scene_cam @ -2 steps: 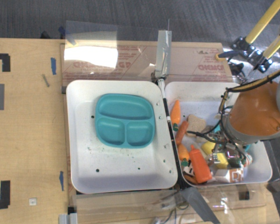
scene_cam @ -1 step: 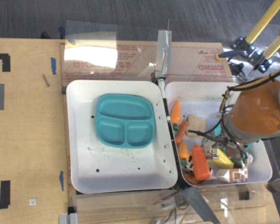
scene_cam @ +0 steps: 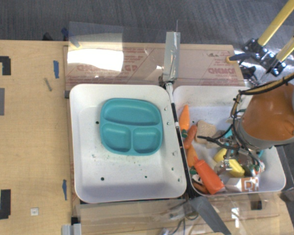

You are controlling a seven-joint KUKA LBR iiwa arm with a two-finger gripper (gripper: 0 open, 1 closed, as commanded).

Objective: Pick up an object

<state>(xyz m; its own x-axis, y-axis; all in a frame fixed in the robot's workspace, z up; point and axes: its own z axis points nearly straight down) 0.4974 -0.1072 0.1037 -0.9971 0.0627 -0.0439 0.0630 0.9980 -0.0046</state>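
Two bins sit side by side on the worktop [scene_cam: 24, 146] — the left bin [scene_cam: 83, 180] holds a divided tray [scene_cam: 131, 126] near its middle, the right bin [scene_cam: 274, 180] a crowded heap of objects [scene_cam: 208, 173], with the arm [scene_cam: 269, 114] over its right part.

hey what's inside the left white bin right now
A teal divided plate lies flat in the left bin, three compartments facing up. A few dark specks dot the bin floor around it. Whatever is under the plate is covered.
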